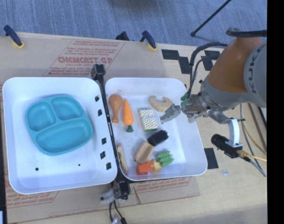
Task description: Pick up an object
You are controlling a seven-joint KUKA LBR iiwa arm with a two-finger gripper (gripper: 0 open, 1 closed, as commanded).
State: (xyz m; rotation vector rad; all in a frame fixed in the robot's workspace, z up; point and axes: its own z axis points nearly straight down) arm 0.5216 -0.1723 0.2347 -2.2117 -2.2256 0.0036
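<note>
blue divided plate (59,124) in left bin (11,125); toy foods in right bin (190,146)

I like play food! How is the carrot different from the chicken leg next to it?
The carrot is bright orange with a small green tip at its lower end; the chicken leg is duller brown with no green. The carrot tapers to a point at its top, while the chicken leg is fat at its top and narrow below. Both lie side by side in the right bin.

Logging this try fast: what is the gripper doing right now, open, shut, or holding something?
Gripper: over the right white bin, beside the tan croissant-shaped toy; nothing visibly held, and open or shut cannot be told.
</note>
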